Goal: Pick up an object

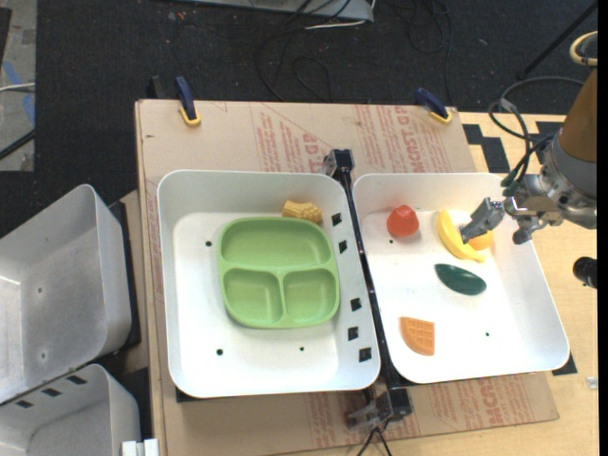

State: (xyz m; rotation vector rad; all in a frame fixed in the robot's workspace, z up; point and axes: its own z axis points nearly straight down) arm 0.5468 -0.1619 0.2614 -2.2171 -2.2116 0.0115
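Bench: a board [247,141] clamped at its far edge by two yellow-tipped clamps [188,110], bearing two shallow white bins side by side.

Left bin [190,350]:
- Green tray [279,272], three compartments, lying flat at the middle of the bin floor.
- Waffle [302,211], pale yellow and ridged, just beyond the tray's far edge, near the bin's back wall.

Right bin [532,340]:
- Red ball [403,221], far left part of the floor, lying apart from the other pieces.
- Banana [456,238], yellow and curved, far middle of the floor, just right of the red ball.
- Dark green piece [461,279], oval, at the middle of the floor, just in front of the banana.
- Orange wedge [418,335], ridged, near the front, left of centre, well apart from the rest.

Arm [579,150]: grey, entering from the right, the wrist above the right bin's far right rim.

Gripper [478,222]: slanted down and leftward over the banana, its tip at the banana's right end, where yellow and a touch of orange show beneath it. Whether it is spread or closed I cannot tell from here, and nothing is seen lifted off the floor.

Outside the bench: white tubs [57,283] at the left, cables [323,46] on dark floor beyond.
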